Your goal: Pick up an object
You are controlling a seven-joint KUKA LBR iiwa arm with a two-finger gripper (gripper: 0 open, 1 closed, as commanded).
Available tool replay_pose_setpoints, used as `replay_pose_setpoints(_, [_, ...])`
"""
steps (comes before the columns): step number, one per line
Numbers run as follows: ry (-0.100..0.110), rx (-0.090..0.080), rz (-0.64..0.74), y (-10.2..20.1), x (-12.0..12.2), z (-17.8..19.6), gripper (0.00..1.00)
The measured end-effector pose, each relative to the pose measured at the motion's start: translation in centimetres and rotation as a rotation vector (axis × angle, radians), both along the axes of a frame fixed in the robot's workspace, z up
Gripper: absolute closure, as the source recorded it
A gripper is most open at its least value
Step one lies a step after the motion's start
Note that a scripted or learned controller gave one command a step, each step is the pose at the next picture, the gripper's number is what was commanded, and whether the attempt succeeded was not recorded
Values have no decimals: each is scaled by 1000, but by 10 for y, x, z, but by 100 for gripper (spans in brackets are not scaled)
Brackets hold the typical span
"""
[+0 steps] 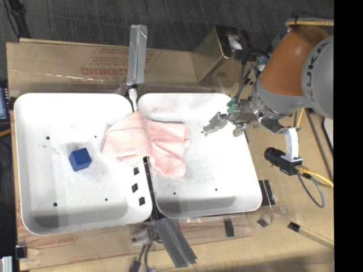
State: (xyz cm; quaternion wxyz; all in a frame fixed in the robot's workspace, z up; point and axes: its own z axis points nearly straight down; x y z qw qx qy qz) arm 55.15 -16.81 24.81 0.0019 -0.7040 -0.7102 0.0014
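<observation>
gripper [214,123] sits over the right bin [238,174], nothing between the fingers; can't tell if jaws are apart or shut. Nearest target: pink cloth [152,142], off to the camera-left of the jaws, draped over the divider between the bins. For a clean pick I'd come down on the bunched fold in the right bin, not the thin edge, and stay off the divider. Blue cube [80,158] is further the same way, in the left bin [34,197]. Count: 1 cloth, 1 cube, 2 bins

Dark carpet [85,10] beyond wooden bench [317,231]
</observation>
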Motion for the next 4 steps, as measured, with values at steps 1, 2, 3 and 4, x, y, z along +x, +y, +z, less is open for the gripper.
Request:
replay_pose_setpoints(1, [0,1,142,4,62,-138,0])
replay_pose_setpoints(2, [-1,2,330,41,70,-155,0])
replay_pose_setpoints(3, [0,1,334,41,70,-145,100])
replay_pose_setpoints(4, [0,1,334,41,70,-145,0])
